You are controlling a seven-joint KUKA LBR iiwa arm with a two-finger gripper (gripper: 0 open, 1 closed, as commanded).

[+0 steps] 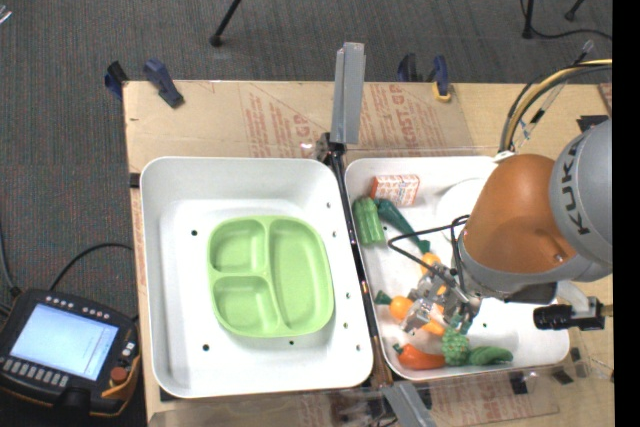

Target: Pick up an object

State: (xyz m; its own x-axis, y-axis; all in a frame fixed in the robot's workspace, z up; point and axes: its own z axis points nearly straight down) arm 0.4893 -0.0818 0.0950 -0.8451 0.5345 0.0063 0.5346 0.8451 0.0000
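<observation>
Looming over the right bin (520, 340), the grey-and-orange arm (520, 225) lowers its gripper (440, 305) into a heap of toy food: an orange carrot (402, 307) just left, green broccoli (456, 347) just below. Whether it pinches anything is unclear. A green divided plate (270, 277) sits well left.

The two shallow white bins (165, 215) look like smooth, slightly glossy plastic. In the left one lies a light green divided tray (270, 275) of matt plastic. The surface (250, 120) is brown printed cardboard, dull and flat. The arm's orange band (520, 215) shines smoothly.
</observation>
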